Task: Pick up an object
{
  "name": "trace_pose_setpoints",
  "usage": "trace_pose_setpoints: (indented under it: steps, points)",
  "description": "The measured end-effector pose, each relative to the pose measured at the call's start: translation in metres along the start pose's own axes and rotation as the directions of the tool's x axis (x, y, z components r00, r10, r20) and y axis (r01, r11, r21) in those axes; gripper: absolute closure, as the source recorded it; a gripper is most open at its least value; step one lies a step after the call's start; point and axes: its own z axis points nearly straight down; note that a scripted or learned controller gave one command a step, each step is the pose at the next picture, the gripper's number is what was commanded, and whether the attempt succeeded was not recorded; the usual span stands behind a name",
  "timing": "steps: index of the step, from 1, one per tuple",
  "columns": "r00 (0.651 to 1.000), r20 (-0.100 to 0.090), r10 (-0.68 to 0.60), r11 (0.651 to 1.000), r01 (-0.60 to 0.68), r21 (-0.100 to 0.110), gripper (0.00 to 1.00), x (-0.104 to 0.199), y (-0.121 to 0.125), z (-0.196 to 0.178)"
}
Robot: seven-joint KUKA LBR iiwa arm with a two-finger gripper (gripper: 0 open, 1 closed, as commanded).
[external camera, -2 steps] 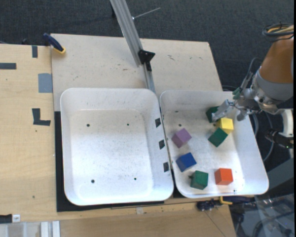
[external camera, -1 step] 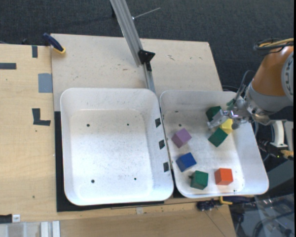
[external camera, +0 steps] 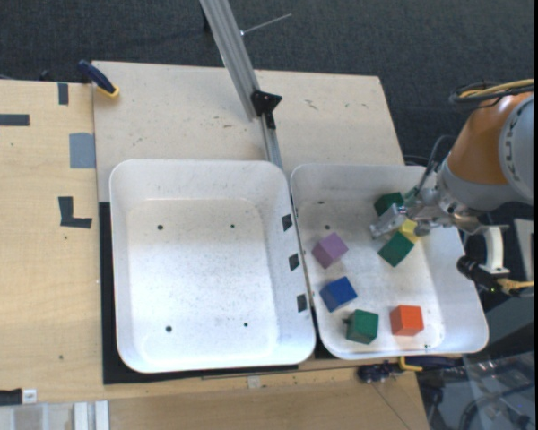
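- Two shallow white bins are seen side by side on a wooden bench: the left bin (external camera: 134,195) at the centre of the frame and the right bin (external camera: 466,325) toward the right of the frame.
- The arm (external camera: 489,150), grey with an orange band, is seen entering from the right edge of the frame, in its upper half, and reaching over the upper right part of the right bin.
- The gripper (external camera: 396,219) is placed low over the upper right area of the right bin, among a small cluster of blocks.
- Whether the gripper is open or closed cannot be told, since the tips are lost against the blocks around them; no block can be confirmed as held.
- A dark green block (external camera: 387,203) is seen just above and left of the gripper, close against it.
- A second green block (external camera: 395,250) is seen tilted just below the gripper, with a small yellow block (external camera: 409,231) partly hidden between it and the gripper.
- A purple block (external camera: 329,249) lies in the left middle of the right bin, well apart from the gripper.
- A blue block (external camera: 338,293) lies below the purple block, toward the lower left of the right bin.
- A green block (external camera: 362,326) and an orange block (external camera: 407,320) sit near each other along the lower edge of the right bin.
- A slanted metal rail (external camera: 229,43) is seen running from the top centre of the frame down to the gap between the bins.
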Motion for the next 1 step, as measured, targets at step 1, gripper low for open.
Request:
trace_pose_setpoints:
  steps: [1]
  points:
    - [1.0,0.001,-0.001,1.0,0.001,-0.002,1.0,0.0004,0.0008,-0.0088]
